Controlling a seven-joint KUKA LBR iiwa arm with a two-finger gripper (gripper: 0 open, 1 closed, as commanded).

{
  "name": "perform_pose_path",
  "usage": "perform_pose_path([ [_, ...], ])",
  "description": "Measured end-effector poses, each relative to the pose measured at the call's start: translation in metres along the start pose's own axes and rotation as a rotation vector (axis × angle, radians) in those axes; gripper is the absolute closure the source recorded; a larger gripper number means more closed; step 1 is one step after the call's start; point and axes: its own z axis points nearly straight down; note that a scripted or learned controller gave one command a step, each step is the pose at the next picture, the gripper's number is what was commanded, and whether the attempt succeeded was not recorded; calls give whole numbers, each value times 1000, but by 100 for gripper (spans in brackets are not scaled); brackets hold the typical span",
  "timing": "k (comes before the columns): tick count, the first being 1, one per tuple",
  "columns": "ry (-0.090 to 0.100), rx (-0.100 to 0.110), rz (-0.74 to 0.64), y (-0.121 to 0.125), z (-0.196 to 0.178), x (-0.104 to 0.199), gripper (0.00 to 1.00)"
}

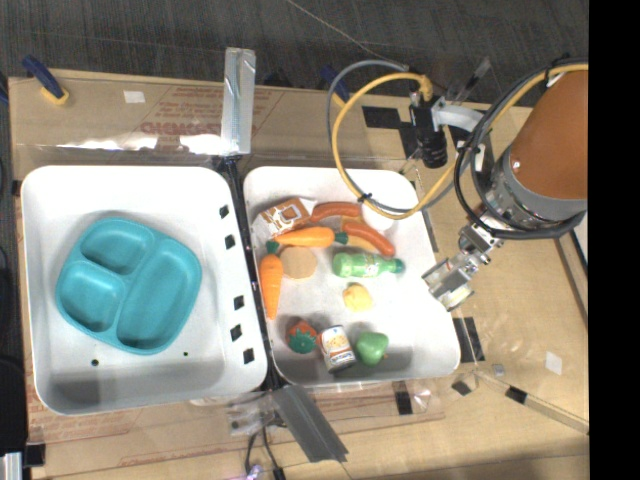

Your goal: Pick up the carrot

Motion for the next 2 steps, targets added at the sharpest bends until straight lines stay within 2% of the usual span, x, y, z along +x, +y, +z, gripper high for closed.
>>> perform_pose_path([
  [1,1,1,-88,-2,-3,0,100],
  [2,4,3,-552,11,13,-6,100],
])
